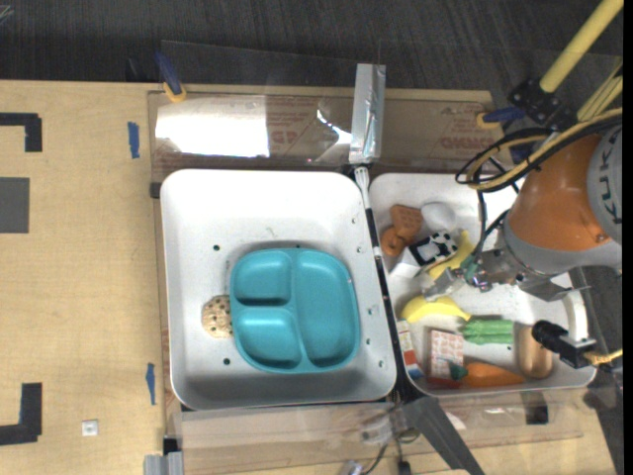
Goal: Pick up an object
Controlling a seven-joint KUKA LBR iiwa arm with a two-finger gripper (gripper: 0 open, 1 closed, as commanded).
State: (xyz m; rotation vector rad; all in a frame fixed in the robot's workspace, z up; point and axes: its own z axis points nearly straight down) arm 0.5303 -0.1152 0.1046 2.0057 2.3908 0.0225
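Pincer (457, 271): from my seat I see it low over the right bin, at the end of the grey arm (559, 216) with its orange band, reaching in from the right. Its tip sits among the toys near the yellow banana and a black-and-white toy.
Pincer state: I cannot tell how it stands; the metal parts at the tip blur into the clutter, and I cannot say it holds anything.
Left bin (198, 206): 1 teal divided plate (294, 308) with 3 compartments, lying flat toward the near side. 1 speckled cookie-like piece (217, 316) rests just beside the plate's left edge, touching or nearly so.
Right bin (435, 191): crowded with candidates for the pick. I count a brown toy (402, 228) near the far left corner, a black-and-white toy (433, 247) just right of it, a yellow banana (436, 311) in the middle, a green piece (488, 331) to the banana's right, a small printed box (445, 350) below them, an orange carrot (492, 373) along the near wall, and a brown rounded piece (537, 356) at the right.
Bench (69, 265): tan board with black tape marks at left.
Hard to make out: the wrist covers the bin's right part; cables (495, 161) loop over its far corner.
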